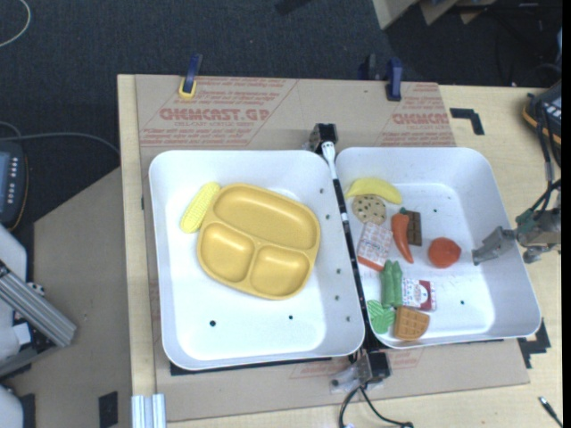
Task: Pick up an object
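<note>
Toy tomato [443,252], round and red, lies in the right bin [482,172] near its right wall, the piece closest to the gripper [486,249] that reaches in over that bin's right rim; we take it as the likeliest thing to be picked, though the task names no particular object. We see the gripper low at the bin's right side, one grey finger pointing left toward the tomato and apart from it, with nothing between its fingers; whether they are spread or pressed together we cannot tell from this slant. We judge the step in hand to be the approach, with no grasp made yet. The other toys crowd the bin's left half: a banana [375,188] at the top, a cookie [368,208] just below it, a carrot [403,234] beside a dark chocolate piece [414,229], a pink packet [373,244], a green pea pod [392,283], a small red-and-white packet [417,293] and a waffle [409,323] at the bottom. In the left bin [178,239] a yellow divided plate [259,240] rests with an ear of corn [200,206] touching its upper left edge. The next move, as we read it, calls for the gripper to come over the tomato, settle around it with fingers apart, and close squarely, since a round toy could roll or squirt out of an off-centre pinch.
</note>
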Motion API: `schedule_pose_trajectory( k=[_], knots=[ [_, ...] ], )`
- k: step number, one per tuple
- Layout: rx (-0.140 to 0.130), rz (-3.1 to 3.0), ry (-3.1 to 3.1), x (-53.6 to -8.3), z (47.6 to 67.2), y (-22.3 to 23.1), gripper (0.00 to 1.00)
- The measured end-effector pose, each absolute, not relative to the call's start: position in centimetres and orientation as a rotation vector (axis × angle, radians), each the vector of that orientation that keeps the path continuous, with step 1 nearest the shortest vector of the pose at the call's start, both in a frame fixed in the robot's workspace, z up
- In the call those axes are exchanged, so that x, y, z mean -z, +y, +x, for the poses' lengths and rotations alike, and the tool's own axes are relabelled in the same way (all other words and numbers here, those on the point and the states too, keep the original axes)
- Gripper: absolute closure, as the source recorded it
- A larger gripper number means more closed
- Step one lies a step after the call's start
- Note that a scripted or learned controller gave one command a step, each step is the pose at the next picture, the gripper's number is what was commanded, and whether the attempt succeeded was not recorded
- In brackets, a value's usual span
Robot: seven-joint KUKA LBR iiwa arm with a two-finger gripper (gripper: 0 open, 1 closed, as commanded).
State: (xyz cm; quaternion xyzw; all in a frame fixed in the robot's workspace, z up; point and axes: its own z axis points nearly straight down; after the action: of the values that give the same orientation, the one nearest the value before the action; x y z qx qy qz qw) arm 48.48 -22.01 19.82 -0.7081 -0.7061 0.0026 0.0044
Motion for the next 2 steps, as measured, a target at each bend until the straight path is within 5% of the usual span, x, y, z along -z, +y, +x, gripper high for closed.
schedule_pose_trajectory(
  k=[1,2],
  knots=[
    [0.0,-2.222,-2.222,-20.3,48.8,-22.0,0.0],
    [-0.003,-2.217,-2.216,-13.9,48.9,-21.9,0.0]
  ],
)
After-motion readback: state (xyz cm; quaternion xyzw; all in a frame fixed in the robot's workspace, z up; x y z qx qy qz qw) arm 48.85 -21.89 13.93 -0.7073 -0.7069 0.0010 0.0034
